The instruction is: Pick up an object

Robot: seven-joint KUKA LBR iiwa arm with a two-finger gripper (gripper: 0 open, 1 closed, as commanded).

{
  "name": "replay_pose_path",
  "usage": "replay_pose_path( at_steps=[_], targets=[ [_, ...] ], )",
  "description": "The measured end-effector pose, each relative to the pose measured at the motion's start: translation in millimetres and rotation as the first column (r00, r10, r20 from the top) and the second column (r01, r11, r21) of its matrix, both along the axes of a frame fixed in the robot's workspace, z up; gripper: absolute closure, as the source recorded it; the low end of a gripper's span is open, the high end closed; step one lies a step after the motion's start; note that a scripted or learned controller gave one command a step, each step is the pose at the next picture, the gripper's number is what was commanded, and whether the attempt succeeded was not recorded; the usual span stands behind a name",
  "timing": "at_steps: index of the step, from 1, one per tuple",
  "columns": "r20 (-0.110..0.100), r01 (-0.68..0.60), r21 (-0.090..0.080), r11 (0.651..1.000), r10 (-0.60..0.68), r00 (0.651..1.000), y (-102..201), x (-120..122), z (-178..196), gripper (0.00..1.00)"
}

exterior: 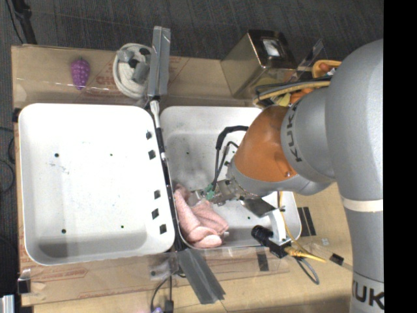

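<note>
We could not tell how our fingers (218, 196) stood, low in the right bin (195, 126). The pink toy (195, 222) lay just beside them, against the bin's near-left corner; we judged a descent squarely over its middle wisest.

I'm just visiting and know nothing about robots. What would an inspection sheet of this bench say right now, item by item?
Surface: cardboard-covered bench bearing two shallow white bins, left bin and right bin, side by side.
Job's things: pink soft object lying in the right bin's near left corner.
Clutter: purple object and a white roll on the bench behind the left bin; a metal box behind the right bin.
Grippers: gripper low over the right bin, just right of the pink object; the fingers' state is hidden.
Cables: black cable looping off the wrist; yellow wire at the bench's near edge.
Surroundings: dark carpet floor.
</note>
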State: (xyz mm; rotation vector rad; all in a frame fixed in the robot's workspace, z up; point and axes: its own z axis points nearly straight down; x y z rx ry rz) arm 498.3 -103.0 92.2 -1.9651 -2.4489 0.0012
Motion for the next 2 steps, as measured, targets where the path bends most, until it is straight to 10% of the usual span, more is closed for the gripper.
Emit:
replay_pose_path(
  at_steps=[1, 2],
  targets=[
    [0.000, -0.005, 0.001, 1.000, 0.005, 1.000, 0, 1, 10, 1.00],
    [0.000, 0.292, -0.001, 0.956, -0.292, 0.956, 16, -11, 99, 1.00]
  ],
)
